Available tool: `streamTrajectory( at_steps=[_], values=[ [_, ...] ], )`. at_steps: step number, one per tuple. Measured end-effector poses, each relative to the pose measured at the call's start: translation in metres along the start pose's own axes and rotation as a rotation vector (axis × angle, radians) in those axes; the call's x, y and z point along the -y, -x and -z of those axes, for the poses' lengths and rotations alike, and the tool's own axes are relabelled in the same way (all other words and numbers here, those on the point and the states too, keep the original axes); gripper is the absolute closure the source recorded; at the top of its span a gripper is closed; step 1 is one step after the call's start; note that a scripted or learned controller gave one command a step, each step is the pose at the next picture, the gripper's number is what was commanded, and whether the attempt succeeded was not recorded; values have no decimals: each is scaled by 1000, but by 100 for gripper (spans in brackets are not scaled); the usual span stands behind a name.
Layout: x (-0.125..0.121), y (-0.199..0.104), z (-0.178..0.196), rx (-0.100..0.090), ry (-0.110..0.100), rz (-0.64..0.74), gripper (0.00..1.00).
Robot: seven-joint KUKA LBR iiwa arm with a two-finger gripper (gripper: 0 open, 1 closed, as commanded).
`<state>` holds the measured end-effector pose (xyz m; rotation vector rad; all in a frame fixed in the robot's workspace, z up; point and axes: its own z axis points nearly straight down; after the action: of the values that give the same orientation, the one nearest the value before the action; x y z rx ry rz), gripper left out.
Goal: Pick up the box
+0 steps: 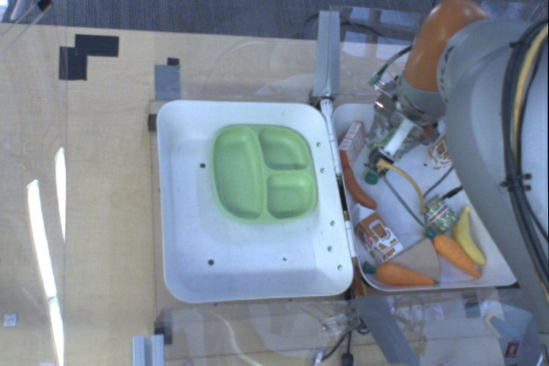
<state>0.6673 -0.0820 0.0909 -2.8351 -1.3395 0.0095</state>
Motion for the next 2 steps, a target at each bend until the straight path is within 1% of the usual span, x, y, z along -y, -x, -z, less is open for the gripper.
streamTrajectory(
  at_steps=[1, 2],
  values=[
    [11, -8, 96, -9, 9, -545, 100],
    [11, -10, 107, -12, 11, -535, 100]
  ],
)
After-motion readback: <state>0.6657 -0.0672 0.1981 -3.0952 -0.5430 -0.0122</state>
